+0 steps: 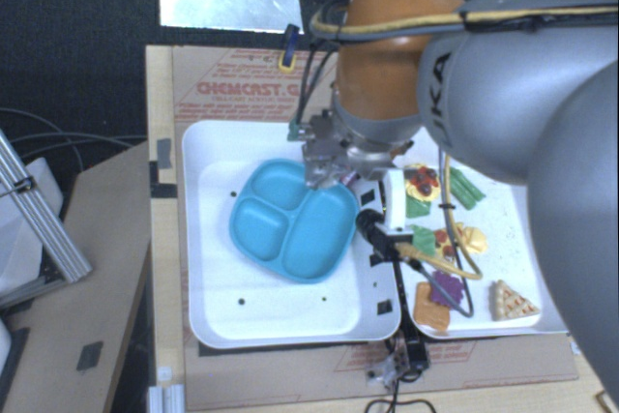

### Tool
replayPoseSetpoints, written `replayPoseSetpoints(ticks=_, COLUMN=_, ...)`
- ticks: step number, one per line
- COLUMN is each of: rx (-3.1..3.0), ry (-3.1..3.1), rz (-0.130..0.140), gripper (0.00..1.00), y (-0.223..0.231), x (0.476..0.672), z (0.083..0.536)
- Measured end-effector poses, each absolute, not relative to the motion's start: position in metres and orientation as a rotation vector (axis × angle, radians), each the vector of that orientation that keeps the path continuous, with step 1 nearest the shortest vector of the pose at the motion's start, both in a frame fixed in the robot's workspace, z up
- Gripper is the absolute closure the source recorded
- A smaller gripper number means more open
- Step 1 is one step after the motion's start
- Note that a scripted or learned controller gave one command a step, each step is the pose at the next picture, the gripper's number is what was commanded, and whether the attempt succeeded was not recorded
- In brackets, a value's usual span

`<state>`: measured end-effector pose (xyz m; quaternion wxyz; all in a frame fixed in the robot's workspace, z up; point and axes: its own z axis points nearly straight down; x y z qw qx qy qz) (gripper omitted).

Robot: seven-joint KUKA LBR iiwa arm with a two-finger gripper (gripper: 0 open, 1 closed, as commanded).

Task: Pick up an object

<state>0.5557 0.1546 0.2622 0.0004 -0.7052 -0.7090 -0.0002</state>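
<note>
the gripper (324,171) is placed at the upper rim of the blue divided plate (293,220) in the left bin (208,305); its opening cannot be told. toy foods (455,247) are seen in the right bin (527,305).

left bin (208,305): sectioned plate (293,220) inside it, toward its back right
tool (327,171): over the plate's back right edge
right bin (527,305): just right of the plate's bin, toy food pieces (455,237) inside
surface (242,87): under both bins

Red "CHEMCAST" print on cardboard sheet (232,82) under bins; "KA" on arm (522,92)
</note>
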Motion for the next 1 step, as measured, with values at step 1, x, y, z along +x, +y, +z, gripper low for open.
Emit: replayPoseSetpoints(ticks=1, rx=-2.224, ry=-2.225, rz=-0.009, gripper=1.0, y=0.138, x=0.5662, z=0.3252)
